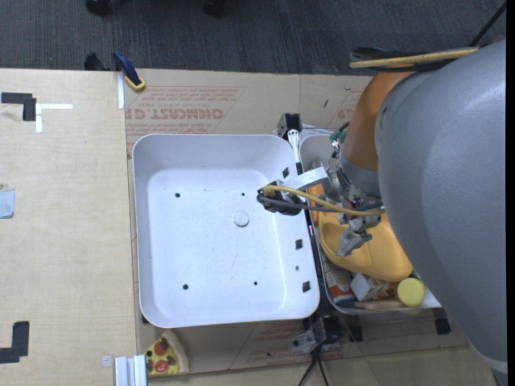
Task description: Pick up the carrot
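Note:
My arm's grey body and orange band cover most of the right bin. The gripper reaches down into that bin, just above a large yellow item. The wrist and cables hide how it stands. A small orange patch shows by the bin's left wall, under a yellow cable; I cannot tell whether it is the carrot. A black cable loop hangs over the right wall of the left bin.
The left bin holds a small pale disc. In the right bin's near corner lie a yellow ball and a red and white item. A pizza-slice toy lies on the cardboard in front.

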### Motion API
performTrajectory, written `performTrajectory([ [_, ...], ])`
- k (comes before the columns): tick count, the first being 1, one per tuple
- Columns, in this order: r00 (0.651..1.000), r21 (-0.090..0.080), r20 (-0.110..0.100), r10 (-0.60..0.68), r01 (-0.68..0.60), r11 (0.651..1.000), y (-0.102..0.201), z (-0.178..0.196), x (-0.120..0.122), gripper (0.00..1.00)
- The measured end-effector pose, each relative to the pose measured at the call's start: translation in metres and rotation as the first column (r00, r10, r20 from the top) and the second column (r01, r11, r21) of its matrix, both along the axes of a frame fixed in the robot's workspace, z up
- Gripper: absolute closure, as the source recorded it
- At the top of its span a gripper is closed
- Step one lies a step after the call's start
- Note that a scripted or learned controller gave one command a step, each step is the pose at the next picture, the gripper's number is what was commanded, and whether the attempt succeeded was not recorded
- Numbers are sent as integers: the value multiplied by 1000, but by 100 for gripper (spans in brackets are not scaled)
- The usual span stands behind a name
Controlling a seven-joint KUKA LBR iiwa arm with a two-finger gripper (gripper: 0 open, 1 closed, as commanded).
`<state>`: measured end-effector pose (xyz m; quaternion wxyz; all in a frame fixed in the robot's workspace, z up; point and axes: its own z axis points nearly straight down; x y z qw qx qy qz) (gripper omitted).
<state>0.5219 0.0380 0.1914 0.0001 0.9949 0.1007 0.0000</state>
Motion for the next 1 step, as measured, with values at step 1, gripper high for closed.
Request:
performTrajectory([
  [1, 998, -1, -4, 70, -70, 998, -88, -1, 12, 0],
])
